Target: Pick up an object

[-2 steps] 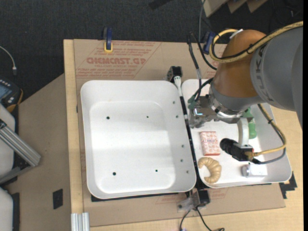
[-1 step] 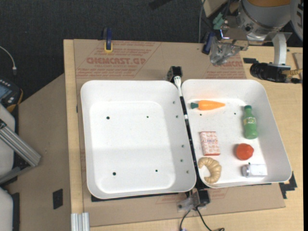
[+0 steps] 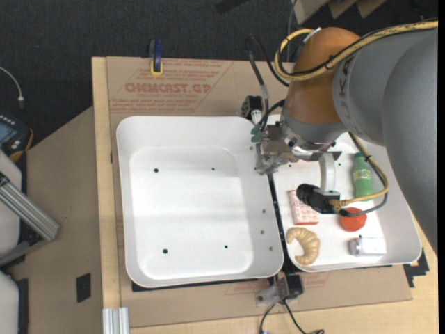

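The grey arm [image 3: 389,82] with its orange band reaches in from the right of the view, and its jaws hang low over the seam between the two white bins, at the far left corner of the right bin [image 3: 400,232] and against the right wall of the left bin [image 3: 132,186]. The jaws appear as a dark metal cluster, and whether they are open or closed cannot be told.

All the loose objects lie on the floor of the right bin, nearer the camera than the jaws. A pink packet [image 3: 304,210] is the closest, lying flat near the bin's left wall, below the jaws in the view and apart from them. A croissant [image 3: 304,245] rests just in front of the packet, at the bin's near left corner. A green bottle [image 3: 362,176] lies on its side to the right of the jaws, with a red object [image 3: 352,219] just beyond its lower end. A small white and grey item [image 3: 366,245] sits near the front rim.

Both bins stand on a cardboard sheet [image 3: 174,82] with red print that covers the tabletop
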Controlling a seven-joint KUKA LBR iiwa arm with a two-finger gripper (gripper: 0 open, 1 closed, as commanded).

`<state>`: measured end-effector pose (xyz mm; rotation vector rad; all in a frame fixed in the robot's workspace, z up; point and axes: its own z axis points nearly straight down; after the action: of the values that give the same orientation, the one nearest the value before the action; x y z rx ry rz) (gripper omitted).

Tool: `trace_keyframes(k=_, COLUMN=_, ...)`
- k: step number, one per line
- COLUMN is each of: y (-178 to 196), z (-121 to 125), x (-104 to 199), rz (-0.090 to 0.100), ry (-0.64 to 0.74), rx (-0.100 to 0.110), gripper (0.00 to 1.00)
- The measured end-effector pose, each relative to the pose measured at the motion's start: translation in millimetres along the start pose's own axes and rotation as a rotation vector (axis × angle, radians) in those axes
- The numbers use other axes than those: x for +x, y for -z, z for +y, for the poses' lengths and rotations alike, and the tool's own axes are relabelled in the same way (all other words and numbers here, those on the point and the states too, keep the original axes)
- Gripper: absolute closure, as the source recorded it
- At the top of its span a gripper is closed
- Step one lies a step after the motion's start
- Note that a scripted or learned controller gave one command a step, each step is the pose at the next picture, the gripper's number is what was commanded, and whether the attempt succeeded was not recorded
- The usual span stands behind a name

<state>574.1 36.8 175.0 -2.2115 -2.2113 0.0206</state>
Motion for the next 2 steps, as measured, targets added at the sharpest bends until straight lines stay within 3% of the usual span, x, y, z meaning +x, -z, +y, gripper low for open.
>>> trace_keyframes(k=1, y=-20.1, z=-3.5, x=63.1, rz=0.002, ry=0.006, rx=-0.012, gripper=1.0)
trace_keyframes(k=2, y=-92.9, z=16.8, x=110.1, rz=-0.001, ry=0.004, rx=-0.02, gripper=1.0)
